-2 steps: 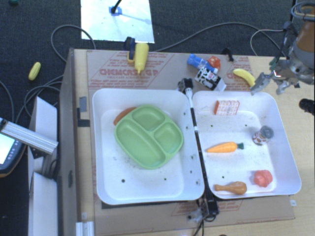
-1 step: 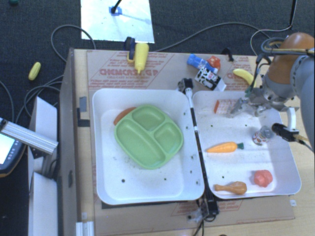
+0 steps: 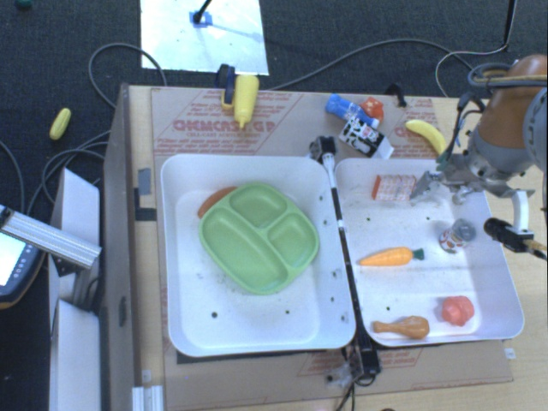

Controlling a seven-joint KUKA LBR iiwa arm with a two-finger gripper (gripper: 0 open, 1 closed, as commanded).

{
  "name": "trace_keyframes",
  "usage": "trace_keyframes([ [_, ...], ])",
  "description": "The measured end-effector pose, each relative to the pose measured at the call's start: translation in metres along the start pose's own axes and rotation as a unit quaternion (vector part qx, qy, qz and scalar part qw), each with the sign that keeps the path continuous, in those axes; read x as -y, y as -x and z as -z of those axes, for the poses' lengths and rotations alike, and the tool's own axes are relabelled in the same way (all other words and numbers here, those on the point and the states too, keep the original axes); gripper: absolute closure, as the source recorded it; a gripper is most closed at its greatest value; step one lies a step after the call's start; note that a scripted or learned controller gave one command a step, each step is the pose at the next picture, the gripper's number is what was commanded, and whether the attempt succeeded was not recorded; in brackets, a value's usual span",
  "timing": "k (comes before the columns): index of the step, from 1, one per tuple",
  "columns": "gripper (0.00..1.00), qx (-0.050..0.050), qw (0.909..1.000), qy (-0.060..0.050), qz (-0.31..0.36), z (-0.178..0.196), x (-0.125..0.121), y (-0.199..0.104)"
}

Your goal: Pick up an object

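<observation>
A green tray (image 3: 259, 238) is seen way off to the left of the gripper (image 3: 438, 187), in the left bin (image 3: 184, 315). Below and a bit left of it, a carrot (image 3: 387, 257) and a drumstick (image 3: 401, 326) are laid in the right bin (image 3: 505, 302). A small can (image 3: 451, 239) is stood just underneath. Fingers look spread apart, nothing gripped. A red lump (image 3: 458, 310) is found further down.

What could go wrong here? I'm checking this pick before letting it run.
The hand hovers near the right white bin's top wall, beside the pink striped packet; it could clip the rim or nudge the packet away. The small silver-topped can just below might topple if brushed.
</observation>
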State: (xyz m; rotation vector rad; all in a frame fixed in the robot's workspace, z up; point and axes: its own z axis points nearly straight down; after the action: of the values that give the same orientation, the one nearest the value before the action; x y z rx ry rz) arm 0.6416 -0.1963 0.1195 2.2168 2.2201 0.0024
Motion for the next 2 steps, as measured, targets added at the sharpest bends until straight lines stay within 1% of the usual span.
trace_keyframes([
  [1, 0.00, -0.001, 1.0000, -0.002, 0.000, -0.035, 0.040, 0.010],
  [2, 1.00, 0.000, 1.0000, 0.000, 0.000, -0.024, 0.038, 0.010],
])
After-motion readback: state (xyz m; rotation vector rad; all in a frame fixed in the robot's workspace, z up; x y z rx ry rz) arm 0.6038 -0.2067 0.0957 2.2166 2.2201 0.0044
